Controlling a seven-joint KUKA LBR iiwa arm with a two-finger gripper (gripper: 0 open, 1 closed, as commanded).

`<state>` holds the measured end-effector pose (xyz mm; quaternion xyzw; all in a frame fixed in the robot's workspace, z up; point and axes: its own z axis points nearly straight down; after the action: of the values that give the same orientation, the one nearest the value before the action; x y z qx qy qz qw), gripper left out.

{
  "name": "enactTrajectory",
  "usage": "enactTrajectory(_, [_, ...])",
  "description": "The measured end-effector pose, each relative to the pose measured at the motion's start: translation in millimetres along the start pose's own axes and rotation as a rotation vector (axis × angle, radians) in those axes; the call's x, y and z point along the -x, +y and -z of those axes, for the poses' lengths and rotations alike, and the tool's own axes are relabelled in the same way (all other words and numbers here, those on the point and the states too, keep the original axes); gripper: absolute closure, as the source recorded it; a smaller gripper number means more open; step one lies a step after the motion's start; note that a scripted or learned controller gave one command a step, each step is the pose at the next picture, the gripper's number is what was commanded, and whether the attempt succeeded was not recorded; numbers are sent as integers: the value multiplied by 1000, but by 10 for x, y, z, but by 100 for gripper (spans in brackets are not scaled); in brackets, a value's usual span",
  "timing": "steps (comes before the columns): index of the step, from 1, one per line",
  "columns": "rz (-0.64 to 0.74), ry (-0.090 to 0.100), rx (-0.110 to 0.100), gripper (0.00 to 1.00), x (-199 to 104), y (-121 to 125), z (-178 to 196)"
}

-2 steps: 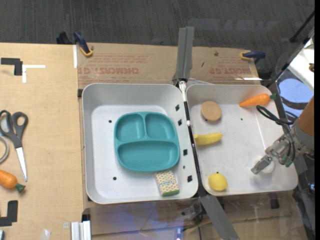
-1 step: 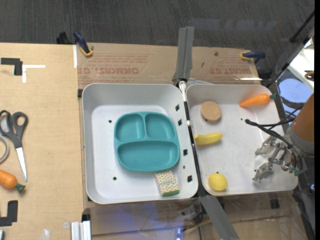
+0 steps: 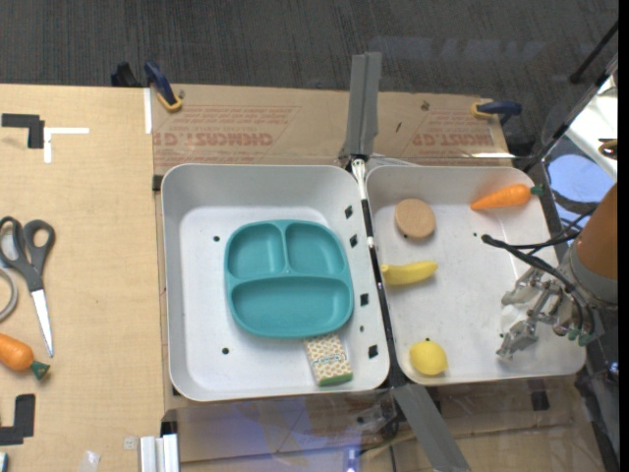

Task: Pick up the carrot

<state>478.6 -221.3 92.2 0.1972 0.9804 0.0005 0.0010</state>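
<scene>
An orange carrot [image 3: 503, 198] with a green stem end lies in the far right corner of the right bin [image 3: 462, 293], against its back wall. My gripper [image 3: 513, 323] hangs low over the bin's near right part, well in front of the carrot. Its fingers stand apart with only white bin floor between them. A second, smaller carrot [image 3: 15, 353] rests on the bench at the far left edge, outside both bins.
The right bin also holds a tan round disc [image 3: 416, 218], a banana [image 3: 408, 273] and a lemon [image 3: 428, 359]. In the left bin lie a teal divided plate [image 3: 288, 278] and a patterned sponge [image 3: 328, 360]. Scissors [image 3: 29, 264] lie on the bench at left.
</scene>
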Motion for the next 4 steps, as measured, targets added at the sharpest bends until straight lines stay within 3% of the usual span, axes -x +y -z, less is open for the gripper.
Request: enactTrajectory(4, [0, 0, 0, 0, 0, 0, 0])
